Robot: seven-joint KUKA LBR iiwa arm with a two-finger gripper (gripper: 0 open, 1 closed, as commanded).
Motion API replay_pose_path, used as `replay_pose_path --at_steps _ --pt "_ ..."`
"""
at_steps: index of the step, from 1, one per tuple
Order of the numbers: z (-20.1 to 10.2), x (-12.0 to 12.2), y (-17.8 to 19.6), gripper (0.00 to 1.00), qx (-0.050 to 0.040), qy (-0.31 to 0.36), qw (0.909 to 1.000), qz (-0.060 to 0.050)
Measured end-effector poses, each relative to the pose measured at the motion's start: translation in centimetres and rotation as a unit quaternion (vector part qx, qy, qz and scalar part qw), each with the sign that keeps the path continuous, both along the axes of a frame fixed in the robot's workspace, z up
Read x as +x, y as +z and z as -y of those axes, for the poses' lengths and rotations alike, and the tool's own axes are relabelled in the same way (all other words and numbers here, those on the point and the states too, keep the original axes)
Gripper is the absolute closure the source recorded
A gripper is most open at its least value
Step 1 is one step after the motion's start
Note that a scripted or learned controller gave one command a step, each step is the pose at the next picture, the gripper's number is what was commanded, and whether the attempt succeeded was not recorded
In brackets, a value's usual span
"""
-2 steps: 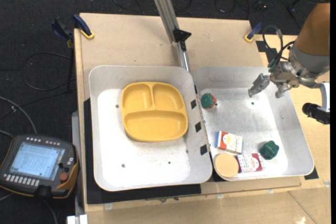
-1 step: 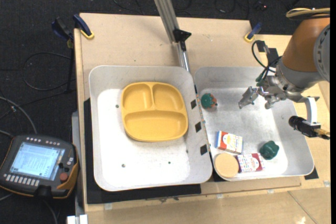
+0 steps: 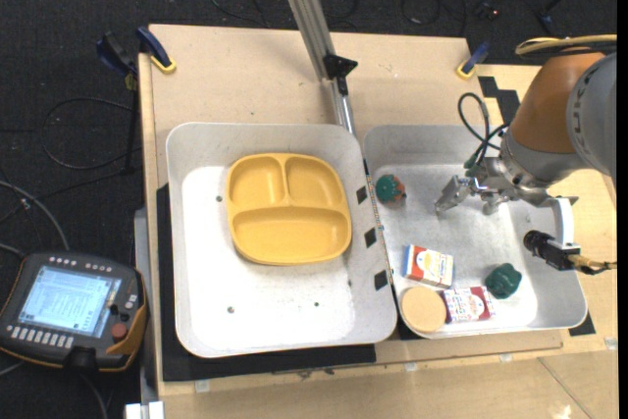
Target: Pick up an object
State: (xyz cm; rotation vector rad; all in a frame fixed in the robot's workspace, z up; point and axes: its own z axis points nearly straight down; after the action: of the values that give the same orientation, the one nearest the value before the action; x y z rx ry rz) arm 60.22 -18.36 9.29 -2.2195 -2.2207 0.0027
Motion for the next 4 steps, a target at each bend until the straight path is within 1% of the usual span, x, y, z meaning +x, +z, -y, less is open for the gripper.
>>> replay_pose_path --at_steps 1,3,4 --pt "0.0 0.1 1.3 1.00 -0.0006 0.000 1.0000 0.002" --pt "1.2 -0.8 11.0 1.00 -0.0013 -0.001 1.0000 0.004" --pt "1.2 0.4 16.1 1.00 -0.0015 0.001 1.0000 0.005"
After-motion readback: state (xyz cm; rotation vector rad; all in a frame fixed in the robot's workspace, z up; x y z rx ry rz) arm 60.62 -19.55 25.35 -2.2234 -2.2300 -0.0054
